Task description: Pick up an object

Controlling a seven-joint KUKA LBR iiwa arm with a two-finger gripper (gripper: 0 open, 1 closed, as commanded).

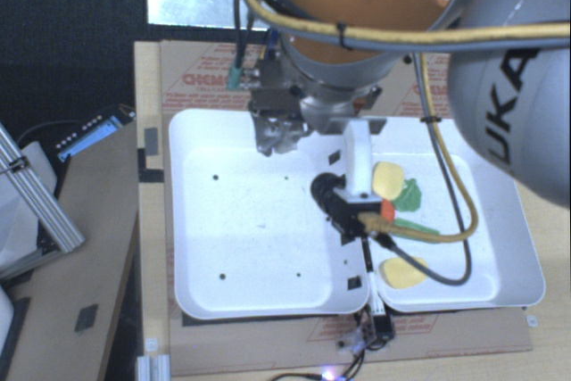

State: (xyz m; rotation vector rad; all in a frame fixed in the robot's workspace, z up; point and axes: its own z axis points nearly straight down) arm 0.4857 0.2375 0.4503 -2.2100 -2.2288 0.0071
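My gripper [277, 136] hangs over the far edge of the left bin [250, 227], below the grey wrist and the big orange band. Nothing shows between or under its tip. In the right bin [510, 277] lie a pale yellow piece [388, 179], a green piece [409, 195] touching it, a small orange piece [387, 211] and a second yellow piece [401, 273] near the front rim. The arm's body covers the back of the right bin.
Both bins rest on a cardboard sheet [192, 76] on the bench. A metal frame [36, 201] stands at the far left, off the bench. A yellow cable [446, 232] loops over the right bin.
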